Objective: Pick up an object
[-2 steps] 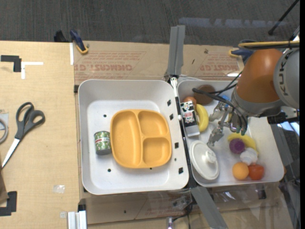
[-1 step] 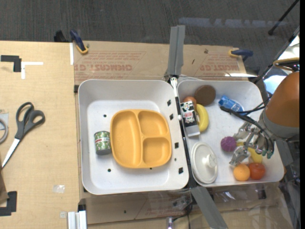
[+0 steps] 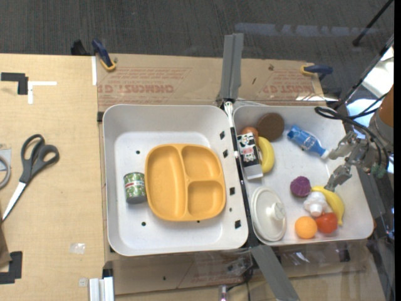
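Scissors (image 3: 30, 165) lie near the left edge of the surface (image 3: 56, 231); blue clamps (image 3: 103, 54) grip the cardboard's (image 3: 156, 83) far edge.

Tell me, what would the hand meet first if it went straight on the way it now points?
Probably the banana at the right bin's near-right end: the hand points down-left toward it, though depth is unclear.

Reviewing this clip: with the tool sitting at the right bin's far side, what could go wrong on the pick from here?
The tool is open over the right bin's right wall, near a tight cluster: banana, white piece, tomato and orange. Closing there may catch two items or push one aside. A finger could also strike the wall. The round purple fruit might roll away.
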